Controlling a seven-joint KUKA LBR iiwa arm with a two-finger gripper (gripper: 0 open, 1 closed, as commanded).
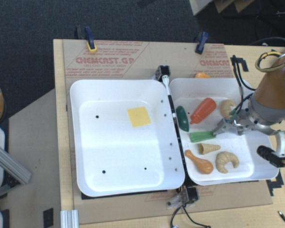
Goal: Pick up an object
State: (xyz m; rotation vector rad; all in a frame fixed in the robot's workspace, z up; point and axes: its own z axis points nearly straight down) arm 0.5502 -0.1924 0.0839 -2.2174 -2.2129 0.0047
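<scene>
The gripper (222,126) hangs low in the right bin (242,171), its tip pointing toward nine o'clock; whether it is open or closed cannot be told from this angle. Just beyond the tip, at about eight o'clock, lies a green stick (201,136), its long axis running nearly three to nine, its near end touching or almost touching the tip. That looks the likeliest target: it is nearest, but the tip meets its end rather than straddling its width. At eleven o'clock sits an orange carrot (203,110), tilted, with a dark green pepper (182,118) further out at nine, against the bin wall. At six o'clock lie a small cone (209,148), a croissant (227,161) and a tan drumstick (200,162). Far off at nine, the left bin (85,141) holds a yellow square (139,117).
</scene>
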